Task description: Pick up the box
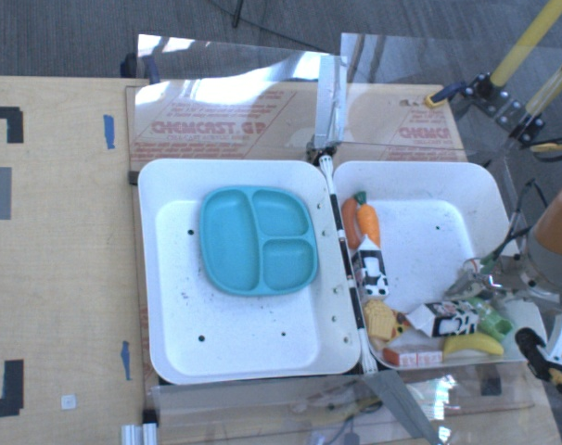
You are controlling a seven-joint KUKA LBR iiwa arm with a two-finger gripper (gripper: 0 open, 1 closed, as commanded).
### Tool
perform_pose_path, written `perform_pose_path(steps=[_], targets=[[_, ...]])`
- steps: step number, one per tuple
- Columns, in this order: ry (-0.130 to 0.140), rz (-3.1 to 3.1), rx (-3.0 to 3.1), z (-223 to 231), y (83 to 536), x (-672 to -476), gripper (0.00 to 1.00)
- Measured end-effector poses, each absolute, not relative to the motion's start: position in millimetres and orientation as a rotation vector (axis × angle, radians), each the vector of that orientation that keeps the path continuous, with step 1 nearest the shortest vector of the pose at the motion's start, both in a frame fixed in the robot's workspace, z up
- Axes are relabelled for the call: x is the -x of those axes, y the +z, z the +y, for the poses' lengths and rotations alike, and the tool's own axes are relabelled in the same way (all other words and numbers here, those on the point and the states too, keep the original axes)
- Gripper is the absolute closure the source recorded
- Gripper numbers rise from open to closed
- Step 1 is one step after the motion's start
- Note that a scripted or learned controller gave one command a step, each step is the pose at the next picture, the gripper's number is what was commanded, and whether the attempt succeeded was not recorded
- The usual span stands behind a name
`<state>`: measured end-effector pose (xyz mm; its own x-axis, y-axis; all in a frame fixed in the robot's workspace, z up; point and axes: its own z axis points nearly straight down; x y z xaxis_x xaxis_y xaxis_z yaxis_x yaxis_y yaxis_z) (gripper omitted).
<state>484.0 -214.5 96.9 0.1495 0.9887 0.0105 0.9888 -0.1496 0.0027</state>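
You see two white bins side by side on the counter [58, 248]. The left bin [160, 276] holds a teal divided plate [259, 240]. In the right bin [429, 211], the box [454, 321], white with black patches, lies near the front edge, just beside a banana [474, 345]. A carrot [366, 222] lies along the bin's left wall. The end effector [485, 281] sits just above the box; you cannot tell its state.

Two smooth, matt white plastic bins [170, 341] sit on a pale wood-grain bench [54, 248] — one bears a smooth teal plastic plate [260, 240], the other a glossy printed box [453, 321].
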Motion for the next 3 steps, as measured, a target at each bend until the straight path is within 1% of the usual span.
perform_pose_path(steps=[1,2,3], targets=[[0.001,-1.595,2.708,-212,343,-583.7,0.00],[0.003,-1.754,2.605,-183,323,-587.1,0.00],[-0.001,-1.726,2.628,-150,366,-607.8,0.00]])
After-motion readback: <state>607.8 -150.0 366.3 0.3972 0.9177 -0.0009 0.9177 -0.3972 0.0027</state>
